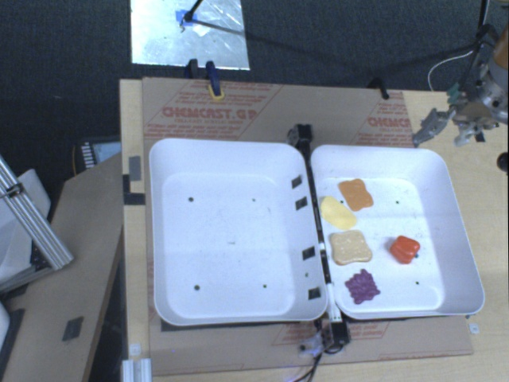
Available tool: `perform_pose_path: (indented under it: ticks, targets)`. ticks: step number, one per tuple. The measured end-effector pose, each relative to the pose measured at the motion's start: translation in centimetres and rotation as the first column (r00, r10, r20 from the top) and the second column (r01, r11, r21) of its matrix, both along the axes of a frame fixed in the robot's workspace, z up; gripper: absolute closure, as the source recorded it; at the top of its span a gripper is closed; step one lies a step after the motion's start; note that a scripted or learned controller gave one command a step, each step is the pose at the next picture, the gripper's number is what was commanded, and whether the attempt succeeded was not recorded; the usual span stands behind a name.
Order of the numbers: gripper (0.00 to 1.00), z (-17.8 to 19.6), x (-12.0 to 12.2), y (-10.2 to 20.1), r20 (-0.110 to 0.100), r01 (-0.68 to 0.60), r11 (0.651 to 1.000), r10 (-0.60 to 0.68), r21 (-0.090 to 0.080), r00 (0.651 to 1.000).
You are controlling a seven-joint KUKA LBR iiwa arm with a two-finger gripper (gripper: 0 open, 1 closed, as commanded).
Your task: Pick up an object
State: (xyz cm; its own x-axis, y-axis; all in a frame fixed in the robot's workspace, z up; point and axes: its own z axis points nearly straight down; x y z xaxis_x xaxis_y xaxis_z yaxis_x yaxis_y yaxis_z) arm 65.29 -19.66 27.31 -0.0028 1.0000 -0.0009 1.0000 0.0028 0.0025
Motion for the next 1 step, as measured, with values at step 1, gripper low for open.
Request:
perform_pose_path:
  ticks: [1]
  targets:
    - [1.00, 1.16, 0.09, -0.01, 0.004, -0.004, 1.000, 0.004, -0.001, 1.000]
